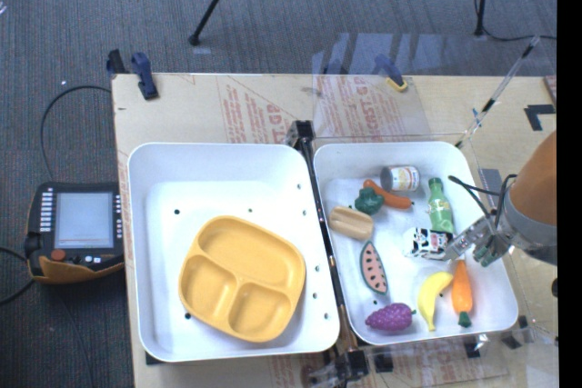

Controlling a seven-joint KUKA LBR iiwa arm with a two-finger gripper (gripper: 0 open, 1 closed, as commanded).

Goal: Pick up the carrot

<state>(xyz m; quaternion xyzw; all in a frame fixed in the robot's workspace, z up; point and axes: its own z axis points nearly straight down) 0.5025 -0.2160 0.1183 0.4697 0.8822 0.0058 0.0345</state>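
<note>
Gripper (479,248): finger spread cannot be told; nothing visibly held.
Carrot (463,288): just below the gripper, beside the banana (434,295).

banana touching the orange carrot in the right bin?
Apart. The camera view shows a strip of white bin floor between the curved yellow banana and the orange carrot with a green tip lying beside it.

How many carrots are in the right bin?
2. One carrot lies near the bin's far side, beside the can. The other carrot lies near the front right corner, next to the banana. None seems hidden.
</note>
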